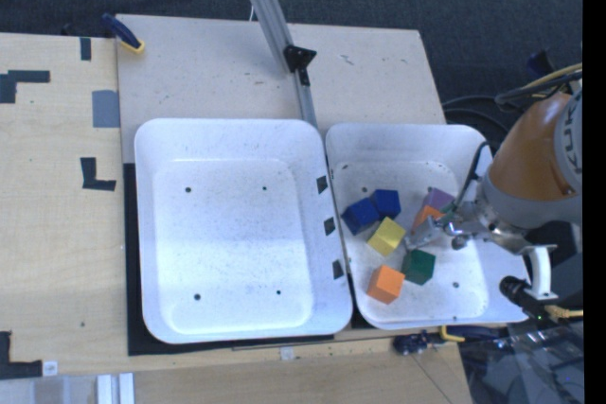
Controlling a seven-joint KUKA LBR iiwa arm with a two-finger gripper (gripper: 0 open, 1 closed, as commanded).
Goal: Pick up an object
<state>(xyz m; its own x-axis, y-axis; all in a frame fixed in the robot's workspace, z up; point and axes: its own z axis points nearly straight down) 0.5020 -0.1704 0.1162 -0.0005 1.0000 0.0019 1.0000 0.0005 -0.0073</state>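
Observation:
The right bin holds several small blocks: two blue ones, a yellow one, a green one, an orange one, a purple one and a small orange piece. My gripper is down inside this bin, between the yellow block, the green block and the small orange piece. It sits just above the green block and right of the yellow one. The arm's orange band hangs over the bin's right rim.
The left bin lies beside the right one. A slanted metal pole runs from the top of the view down to the divide between the bins. Cables and fittings crowd the right bin's right and front edge.

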